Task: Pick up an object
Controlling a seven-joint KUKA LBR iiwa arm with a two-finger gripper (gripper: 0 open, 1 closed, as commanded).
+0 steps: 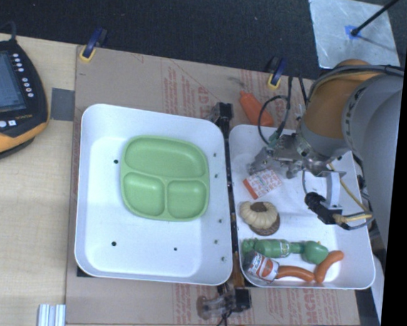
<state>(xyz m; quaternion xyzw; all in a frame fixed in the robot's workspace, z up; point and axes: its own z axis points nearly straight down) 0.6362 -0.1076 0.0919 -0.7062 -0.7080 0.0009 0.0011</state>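
Gripper (267,160) low in right bin (353,281), over red-and-white packet (262,182) — finger state unclear

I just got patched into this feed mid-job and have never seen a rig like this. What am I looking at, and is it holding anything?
One fixed camera looks down at a slant on two shallow white bins. The grey robot arm with an orange band reaches in from the right; its gripper is over the right bin, above a small red-and-white packet. Whether it grips anything can't be seen. That bin also holds a tan coiled round object, a green toy and an orange sausage-shaped toy. The left bin holds a light green divided plastic plate.
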